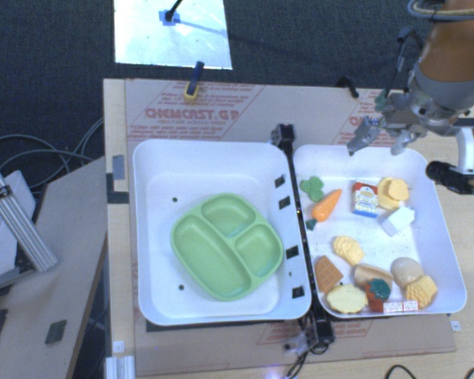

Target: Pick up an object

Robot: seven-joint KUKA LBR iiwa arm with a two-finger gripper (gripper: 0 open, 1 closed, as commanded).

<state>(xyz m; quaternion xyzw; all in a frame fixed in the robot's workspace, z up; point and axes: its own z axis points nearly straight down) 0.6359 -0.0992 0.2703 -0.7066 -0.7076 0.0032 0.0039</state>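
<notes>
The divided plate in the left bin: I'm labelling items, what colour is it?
Light green; the divided plate shows plainly in the camera view.

Fingers (365, 134) spread apart, empty.

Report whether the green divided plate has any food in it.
Empty: the green plate shows three bare compartments; the toy food lies in the right bin.
</notes>
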